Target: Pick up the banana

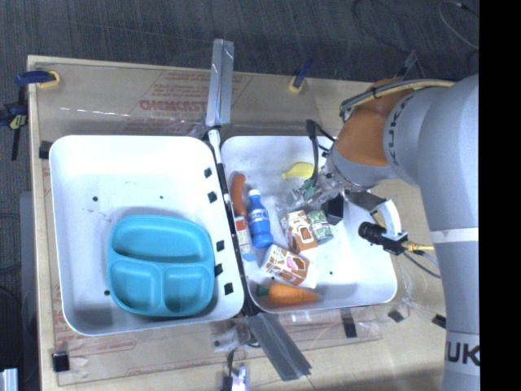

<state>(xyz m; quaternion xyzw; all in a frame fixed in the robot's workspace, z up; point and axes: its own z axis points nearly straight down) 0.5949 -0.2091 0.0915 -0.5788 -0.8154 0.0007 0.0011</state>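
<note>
Item one, the banana [298, 170]: we record it lying in the right bin [366, 287], near that bin's far wall, yellow, partly covered on its right end by the arm. Item two, the pincer [314, 187]: we place it low in the right bin, just beside the banana on its near right; we cannot tell how it stands, since the wrist hides it, nor whether it touches the fruit. Item three, the arm [423, 145]: grey with an orange band, reaching in from the right over the bin's right rim. Around these, in the same bin, we list a blue bottle [259, 218] lying along the left side, a reddish sausage-like piece [237, 192] beside it against the left wall, two small printed cartons [307, 230] near the middle, and a carrot [289, 294] at the near wall. The left bin [130, 165] holds a blue divided tray [163, 264] toward its near side. Both bins sit side by side on the counter [122, 96].
</note>
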